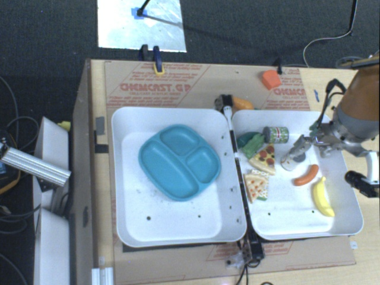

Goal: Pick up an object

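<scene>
The right bin [350,215] holds several toy foods. A green can [275,135] lies on its side near the back, with a green item [250,142] to its left. Two pizza slices [264,158] [256,186] lie along the bin's left side. An orange sausage [306,175] and a yellow banana [322,198] rest toward the right. My gripper [294,154] reaches in from the right and hangs low over the bin's middle, between the can and the sausage, just right of the upper pizza slice. Nothing shows in its grasp.
The left bin [136,218] bears a blue divided plate [179,161]. An orange block [271,79] and a small orange-yellow item [242,104] sit on the bench behind the bins. The arm's orange band [362,97] stands over the right bin's far right edge.
</scene>
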Action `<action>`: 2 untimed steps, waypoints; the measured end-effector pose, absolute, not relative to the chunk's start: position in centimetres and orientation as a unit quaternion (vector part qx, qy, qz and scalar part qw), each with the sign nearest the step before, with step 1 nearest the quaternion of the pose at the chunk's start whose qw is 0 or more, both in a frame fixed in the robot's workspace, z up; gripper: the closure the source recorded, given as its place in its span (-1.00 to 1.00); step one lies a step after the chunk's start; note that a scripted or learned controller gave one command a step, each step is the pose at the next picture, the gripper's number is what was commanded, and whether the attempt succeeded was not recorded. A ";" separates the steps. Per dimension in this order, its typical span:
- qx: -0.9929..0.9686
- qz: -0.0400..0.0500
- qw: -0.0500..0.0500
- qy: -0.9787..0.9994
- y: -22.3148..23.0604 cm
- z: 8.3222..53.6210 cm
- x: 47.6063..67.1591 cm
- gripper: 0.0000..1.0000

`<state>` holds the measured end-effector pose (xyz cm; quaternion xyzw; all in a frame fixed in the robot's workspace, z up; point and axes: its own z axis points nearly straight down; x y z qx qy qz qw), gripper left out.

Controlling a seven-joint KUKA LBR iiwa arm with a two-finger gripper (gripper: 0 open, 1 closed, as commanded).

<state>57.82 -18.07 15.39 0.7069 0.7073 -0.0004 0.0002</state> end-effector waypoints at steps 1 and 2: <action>0.707 0.002 0.009 0.707 -19.4 9.0 55.3 -1.00; 0.706 0.001 0.000 0.708 -20.5 8.5 51.6 -1.00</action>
